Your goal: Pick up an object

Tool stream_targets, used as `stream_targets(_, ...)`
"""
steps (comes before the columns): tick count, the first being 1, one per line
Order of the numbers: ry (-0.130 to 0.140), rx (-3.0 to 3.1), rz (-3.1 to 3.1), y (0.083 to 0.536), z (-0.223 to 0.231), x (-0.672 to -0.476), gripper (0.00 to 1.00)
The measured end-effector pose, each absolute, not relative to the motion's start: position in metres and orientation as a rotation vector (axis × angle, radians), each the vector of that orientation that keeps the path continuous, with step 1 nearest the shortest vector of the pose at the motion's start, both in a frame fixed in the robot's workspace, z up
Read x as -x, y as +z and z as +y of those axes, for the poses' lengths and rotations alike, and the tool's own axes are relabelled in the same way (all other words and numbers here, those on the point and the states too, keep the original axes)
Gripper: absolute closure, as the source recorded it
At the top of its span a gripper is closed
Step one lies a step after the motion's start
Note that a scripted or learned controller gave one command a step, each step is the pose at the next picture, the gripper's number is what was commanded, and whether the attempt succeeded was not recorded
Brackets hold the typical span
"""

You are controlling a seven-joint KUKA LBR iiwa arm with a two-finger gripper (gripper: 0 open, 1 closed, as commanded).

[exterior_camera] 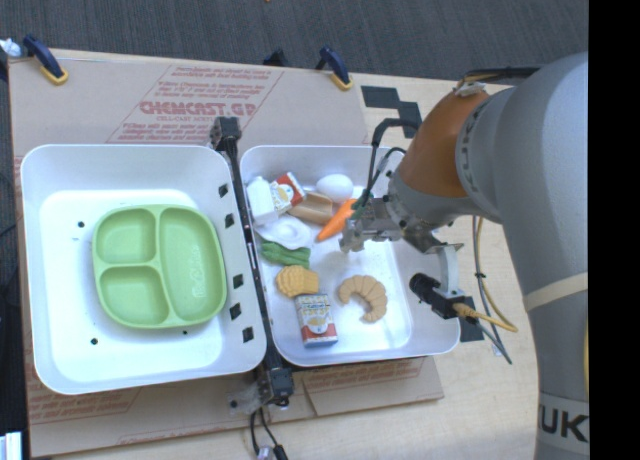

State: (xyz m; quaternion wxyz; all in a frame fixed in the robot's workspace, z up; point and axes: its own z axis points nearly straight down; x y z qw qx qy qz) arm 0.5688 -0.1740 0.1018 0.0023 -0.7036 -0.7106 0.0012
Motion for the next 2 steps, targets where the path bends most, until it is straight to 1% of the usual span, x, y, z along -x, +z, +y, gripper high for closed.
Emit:
stream_targets(1, 0.001, 2.215, -2.224, 0.1334, -0.1756, -0.5495, 1.00)
stream_targets(2, 0.002, 2.214, -2.224, 0.1332, -0.1755, -0.5494, 0.00)
